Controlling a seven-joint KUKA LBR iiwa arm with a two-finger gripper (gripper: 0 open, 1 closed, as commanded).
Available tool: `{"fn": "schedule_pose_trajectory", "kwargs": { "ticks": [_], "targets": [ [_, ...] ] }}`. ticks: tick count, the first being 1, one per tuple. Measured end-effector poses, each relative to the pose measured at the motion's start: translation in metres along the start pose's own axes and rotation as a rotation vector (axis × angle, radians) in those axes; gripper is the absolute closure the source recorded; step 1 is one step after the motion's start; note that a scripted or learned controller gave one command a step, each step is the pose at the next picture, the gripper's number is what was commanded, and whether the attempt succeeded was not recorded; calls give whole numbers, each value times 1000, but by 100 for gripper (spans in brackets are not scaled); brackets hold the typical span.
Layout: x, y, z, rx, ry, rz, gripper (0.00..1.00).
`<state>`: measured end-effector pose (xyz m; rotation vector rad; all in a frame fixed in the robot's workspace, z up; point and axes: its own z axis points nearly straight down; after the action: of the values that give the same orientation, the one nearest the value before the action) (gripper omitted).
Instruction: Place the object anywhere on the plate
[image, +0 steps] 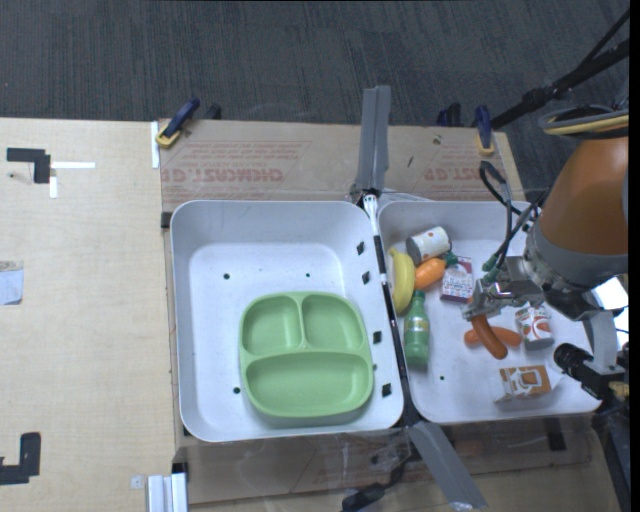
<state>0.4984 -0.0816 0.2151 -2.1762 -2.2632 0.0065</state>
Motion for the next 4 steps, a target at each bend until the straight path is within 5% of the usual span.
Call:
{"fn": "schedule_pose_trajectory", "kwargs": {
  "ticks": [1,2,3,4],
  "targets": [
    [60,25,26,2,1,30,100],
    [151,-15,25,2,0,-167,100],
    [120,-1,-2,-1,-1,-234,100],
    [187,-13,7,1,-1,-288,100]
  ]
}}
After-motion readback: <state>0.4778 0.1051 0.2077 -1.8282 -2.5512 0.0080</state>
